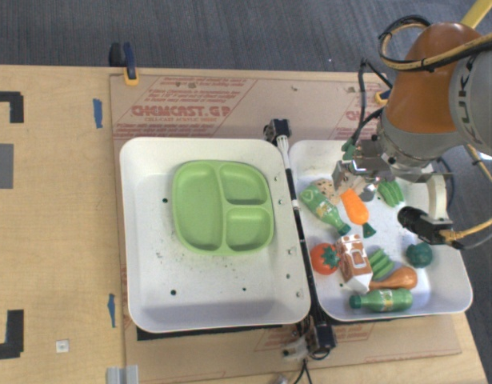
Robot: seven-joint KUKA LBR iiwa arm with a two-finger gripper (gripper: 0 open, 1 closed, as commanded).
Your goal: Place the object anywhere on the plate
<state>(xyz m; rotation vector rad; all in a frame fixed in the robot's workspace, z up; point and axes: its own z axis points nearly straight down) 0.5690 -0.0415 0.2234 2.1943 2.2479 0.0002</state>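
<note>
The metal two-finger gripper point(356, 184) hangs over the right bin's toy food, above an orange plastic carrot point(355, 207); its grip cannot be told. The green divided plate point(222, 206) waits in the left bin.

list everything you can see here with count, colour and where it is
plate: 1, light green, three compartments, in the left bin
left bin: 1, white, middle of the bench
right bin: 1, white, beside the left bin
carrot: 1, orange with green top, right bin, just below the gripper
bottles: 2, green, one left of the carrot, one at the bin's near edge
tomato: 1, red, right bin's left side
carton: 1, white and brown, right of the tomato
drumstick: 1, orange-brown, right bin's near side
round toy: 1, dark green, right bin's right side
clamp: 1, blue and yellow, bench's far edge
arm: 1, grey with orange band, over the right bin
gripper: 1, dark, above the carrot
</note>
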